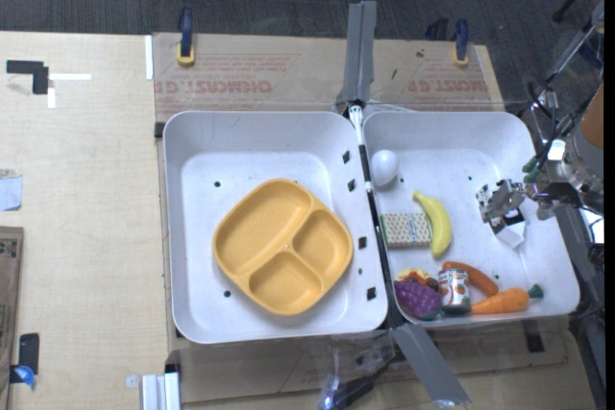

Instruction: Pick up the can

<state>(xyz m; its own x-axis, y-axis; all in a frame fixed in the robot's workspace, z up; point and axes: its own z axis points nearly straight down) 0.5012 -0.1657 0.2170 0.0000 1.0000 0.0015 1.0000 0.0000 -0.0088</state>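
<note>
The can point(455, 291) stands upright at the front edge of the right bin point(452, 134), between the purple grapes point(420, 294) and the carrot point(503, 301). A sausage point(471, 276) lies just behind it. Further back are the banana point(435, 223), a small box point(405, 229) and a white egg point(384, 166). The hand point(502, 204) hangs near the bin's right wall, well apart from the can; if it is apart or together, I cannot tell. The yellow plate point(282, 247) is in the left bin point(192, 235)

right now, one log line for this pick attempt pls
target: can upright, right bin near edge, between grapes and carrot | pincer above right bin, away from can | not grasped
</note>
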